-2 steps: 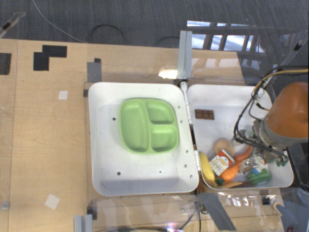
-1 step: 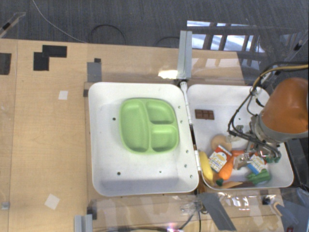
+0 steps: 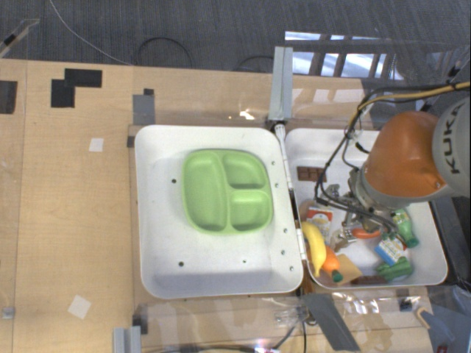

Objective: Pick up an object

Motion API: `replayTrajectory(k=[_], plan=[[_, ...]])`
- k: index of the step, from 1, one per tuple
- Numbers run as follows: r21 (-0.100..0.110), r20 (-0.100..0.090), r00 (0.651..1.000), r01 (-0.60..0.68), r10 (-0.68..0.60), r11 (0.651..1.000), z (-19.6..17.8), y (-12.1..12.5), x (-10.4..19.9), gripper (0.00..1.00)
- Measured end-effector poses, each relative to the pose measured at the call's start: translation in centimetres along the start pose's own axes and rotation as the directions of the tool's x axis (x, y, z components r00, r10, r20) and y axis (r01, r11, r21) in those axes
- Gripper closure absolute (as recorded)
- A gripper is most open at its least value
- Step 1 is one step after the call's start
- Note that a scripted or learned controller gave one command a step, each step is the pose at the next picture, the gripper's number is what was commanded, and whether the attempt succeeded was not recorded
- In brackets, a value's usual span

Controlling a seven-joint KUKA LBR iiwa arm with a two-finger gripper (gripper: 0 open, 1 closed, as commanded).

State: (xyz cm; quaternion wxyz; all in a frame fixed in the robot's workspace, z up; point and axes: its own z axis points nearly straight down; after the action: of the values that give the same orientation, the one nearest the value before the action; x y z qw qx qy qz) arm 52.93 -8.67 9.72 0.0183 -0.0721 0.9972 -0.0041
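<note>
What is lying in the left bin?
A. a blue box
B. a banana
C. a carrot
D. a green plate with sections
D: the green plate lies alone in the left bin, while the banana is in the right bin.

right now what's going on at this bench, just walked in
A grey KUKA arm with an orange band reaches in from the right over the right bin, which holds a jumble of small items, among them a banana and a carrot-like piece. Its gripper sits low among that clutter, apparently going for a pick; whether it has anything cannot be told. The left bin holds a green divided tray, untouched.
</note>
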Motion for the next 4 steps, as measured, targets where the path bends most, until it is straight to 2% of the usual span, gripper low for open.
replayTrajectory(k=[1, 2, 3, 4], plan=[[-0.002, -0.021, 0.996, -0.084, 0.084, 0.996, -4.7, -8.2, -4.3, 0.0], [-0.004, -0.021, 0.998, -0.059, 0.058, 0.998, 1.1, -11.8, -6.6, 0.0], [-0.008, -0.023, 0.999, -0.04, 0.04, 0.999, 0.8, -4.2, -2.1, 0.0], [-0.004, -0.008, 0.999, -0.036, 0.036, 0.999, -0.6, -4.3, -2.6, 1.0]])
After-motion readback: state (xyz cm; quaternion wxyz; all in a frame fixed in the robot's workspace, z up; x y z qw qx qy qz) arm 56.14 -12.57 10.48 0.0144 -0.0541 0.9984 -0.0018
